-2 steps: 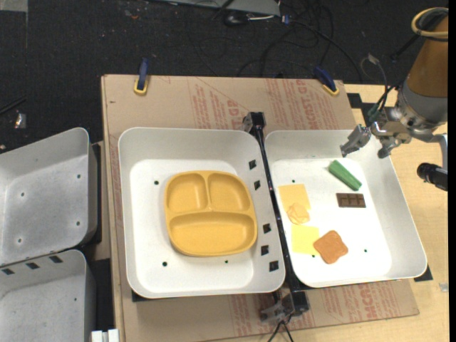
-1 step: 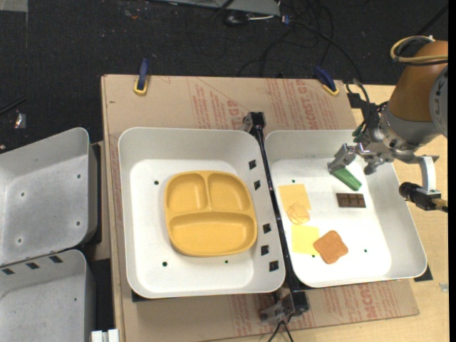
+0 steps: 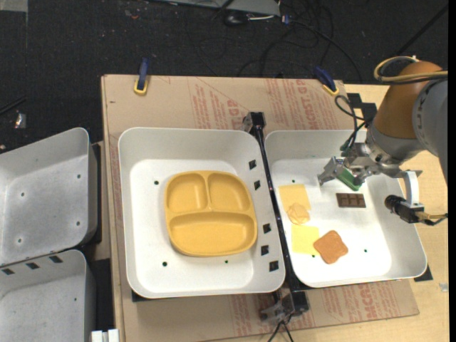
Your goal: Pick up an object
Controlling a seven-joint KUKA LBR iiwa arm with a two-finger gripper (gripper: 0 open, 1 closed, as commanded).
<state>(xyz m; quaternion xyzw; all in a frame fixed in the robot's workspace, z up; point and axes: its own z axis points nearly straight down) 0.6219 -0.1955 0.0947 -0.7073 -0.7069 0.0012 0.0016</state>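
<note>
My gripper [image 3: 365,179] hangs over the back of the right bin [image 3: 406,262], its two grey fingers spread wide, so it is open with nothing held between them. A small dark brown chocolate bar [image 3: 350,200] lies on the bin floor just below and in front of it. A small green piece [image 3: 349,174] shows under the wrist; I cannot tell whether it is a loose object. Further left lie a yellow cheese slice [image 3: 292,192] with a pale round cookie [image 3: 299,211] on its front edge, a second yellow slice [image 3: 304,239], and an orange-brown toast piece [image 3: 330,247].
The left bin [image 3: 142,262] holds a yellow divided plate [image 3: 211,214]. A black divider [image 3: 269,205] runs between the two bins. The arm's orange band [image 3: 406,105] rises at the right. Grey metal trays [image 3: 43,191] sit left of the bench.
</note>
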